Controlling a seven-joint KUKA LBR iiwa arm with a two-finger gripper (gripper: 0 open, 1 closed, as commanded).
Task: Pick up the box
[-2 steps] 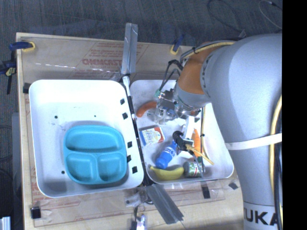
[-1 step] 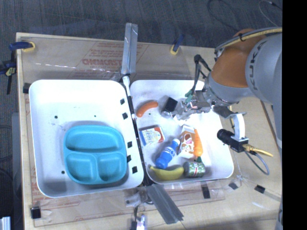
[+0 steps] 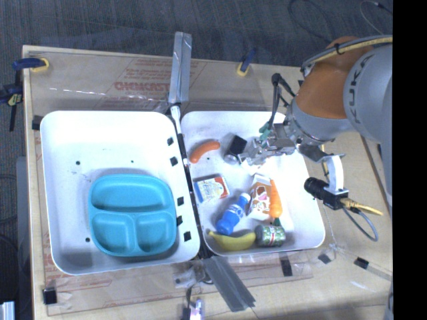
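Left bin [image 3: 60, 152] holds a blue tray [image 3: 133, 215]; right bin [image 3: 308, 229] a box [image 3: 211, 188]; tool [image 3: 257, 151] state unclear.

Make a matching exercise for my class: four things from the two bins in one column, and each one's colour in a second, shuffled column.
Things:
1. divided tray
2. banana
3. sausage
4. bottle

Colours:
A. yellow
B. dark blue with a white cap
C. light blue
D. orange-red

Pairs: 1-C, 2-A, 3-D, 4-B

The grey arm [image 3: 347, 92] reaches in from the right, wrist angled down and leftward.
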